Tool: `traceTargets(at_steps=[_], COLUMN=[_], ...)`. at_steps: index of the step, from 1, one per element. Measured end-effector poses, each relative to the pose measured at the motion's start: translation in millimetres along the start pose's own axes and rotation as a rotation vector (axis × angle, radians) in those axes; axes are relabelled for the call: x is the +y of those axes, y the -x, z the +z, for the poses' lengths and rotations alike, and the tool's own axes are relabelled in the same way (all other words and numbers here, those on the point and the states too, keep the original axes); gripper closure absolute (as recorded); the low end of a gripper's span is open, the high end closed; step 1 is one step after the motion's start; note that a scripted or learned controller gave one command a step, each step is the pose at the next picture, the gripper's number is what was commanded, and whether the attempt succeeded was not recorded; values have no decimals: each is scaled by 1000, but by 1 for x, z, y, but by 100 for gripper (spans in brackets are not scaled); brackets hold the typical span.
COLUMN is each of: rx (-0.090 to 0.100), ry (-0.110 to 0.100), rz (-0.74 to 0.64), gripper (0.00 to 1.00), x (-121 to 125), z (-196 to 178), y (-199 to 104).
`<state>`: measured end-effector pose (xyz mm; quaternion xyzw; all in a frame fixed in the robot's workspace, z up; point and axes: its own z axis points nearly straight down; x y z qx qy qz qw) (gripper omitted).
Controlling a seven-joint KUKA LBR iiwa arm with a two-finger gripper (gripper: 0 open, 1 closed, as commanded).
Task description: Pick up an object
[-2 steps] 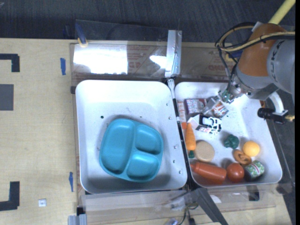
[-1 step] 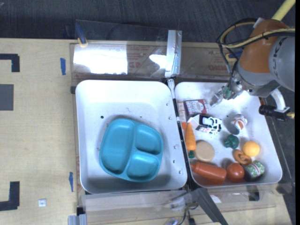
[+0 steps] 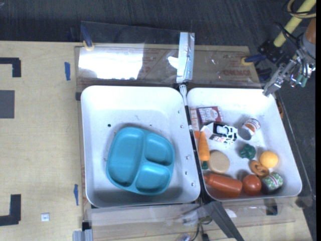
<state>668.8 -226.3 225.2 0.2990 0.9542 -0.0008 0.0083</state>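
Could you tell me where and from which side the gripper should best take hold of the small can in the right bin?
Probably across the can's round body, coming straight down. It lies on its side, apart from the other toys, with bare floor either side. The gripper hangs beyond the right bin's far right corner.

— Is any lettering reading clearly in the right bin (image 3: pixel 288 134)?
— None. The red-and-white packet (image 3: pixel 208 115) is showing print too blurred to read, and the small can (image 3: pixel 250 127) is carrying a label that is staying illegible.
— And the black-and-white carton (image 3: pixel 224 133)?
— Only blotches are showing, no words.
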Motion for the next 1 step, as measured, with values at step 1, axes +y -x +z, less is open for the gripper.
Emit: traceTargets(at_steps=[1], rx=[15], ry=[-2], rz=[64], gripper=[100], x=[-20], z=[30], y=[-36])
